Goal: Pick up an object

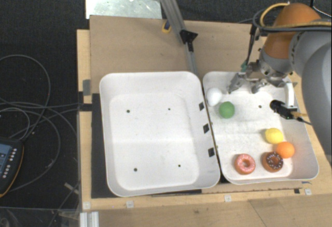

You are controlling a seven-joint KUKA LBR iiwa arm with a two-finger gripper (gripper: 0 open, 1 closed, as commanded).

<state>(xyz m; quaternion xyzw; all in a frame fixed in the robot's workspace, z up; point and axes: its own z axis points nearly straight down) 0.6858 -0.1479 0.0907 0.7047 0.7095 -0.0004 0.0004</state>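
The claw is seen spread open, gripping nothing, over the right bin. A green ball is seen just below-left of it, beside a white ball.

Matt white plastic bins sit on a bare wooden bench, with a glossy-glazed doughnut well below the metal jaws.

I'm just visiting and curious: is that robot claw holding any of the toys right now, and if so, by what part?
Nothing is held. The gripper hangs open over the far end of the right bin, with no object between its fingers; the green ball lies apart, below it.
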